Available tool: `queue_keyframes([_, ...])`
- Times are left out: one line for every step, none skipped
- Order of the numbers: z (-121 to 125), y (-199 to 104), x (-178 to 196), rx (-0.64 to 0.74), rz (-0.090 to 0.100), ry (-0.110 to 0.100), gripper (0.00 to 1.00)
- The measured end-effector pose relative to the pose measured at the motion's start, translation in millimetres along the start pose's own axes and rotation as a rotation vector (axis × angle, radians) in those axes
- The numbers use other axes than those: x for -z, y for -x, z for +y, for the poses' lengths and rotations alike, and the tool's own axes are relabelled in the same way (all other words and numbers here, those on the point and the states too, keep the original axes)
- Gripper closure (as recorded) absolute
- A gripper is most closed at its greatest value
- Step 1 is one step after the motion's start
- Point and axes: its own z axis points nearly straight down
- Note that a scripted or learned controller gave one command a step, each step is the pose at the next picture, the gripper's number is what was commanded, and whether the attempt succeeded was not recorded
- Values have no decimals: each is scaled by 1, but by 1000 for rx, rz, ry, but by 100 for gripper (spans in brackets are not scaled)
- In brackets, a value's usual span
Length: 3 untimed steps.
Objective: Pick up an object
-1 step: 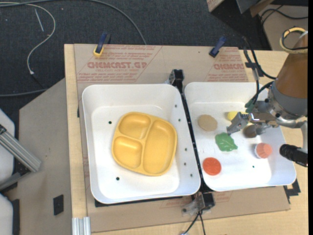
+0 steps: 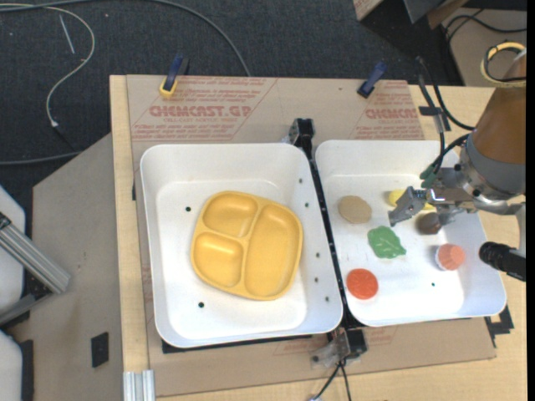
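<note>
My gripper (image 2: 425,210) hangs low over the upper right part of the right bin (image 2: 481,303), and it is open, its two grey fingers spread apart. A small brown object (image 2: 429,223) lies just below and between the fingers, not gripped. A yellow piece (image 2: 395,197) peeks out beside the left finger. A tan round object (image 2: 354,210) lies further left. A green object (image 2: 386,242) sits below the gripper, an orange-red disc (image 2: 362,283) near the bin's front left, and a pink-orange object (image 2: 450,256) to the lower right.
The left bin (image 2: 159,224) holds a yellow divided plate (image 2: 247,245). A black clamp (image 2: 302,130) sits at the top of the wall between the bins. The arm's grey body and orange band (image 2: 506,136) loom over the right bin's right edge, with cables nearby.
</note>
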Motion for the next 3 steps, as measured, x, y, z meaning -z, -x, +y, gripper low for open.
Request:
queue_keyframes([-8, 3, -47, -1, 1, -5, 0])
queue_keyframes([-8, 3, -110, -1, 1, -7, 0])
queue_keyframes([-8, 3, -158, -2, 1, -1, 0])
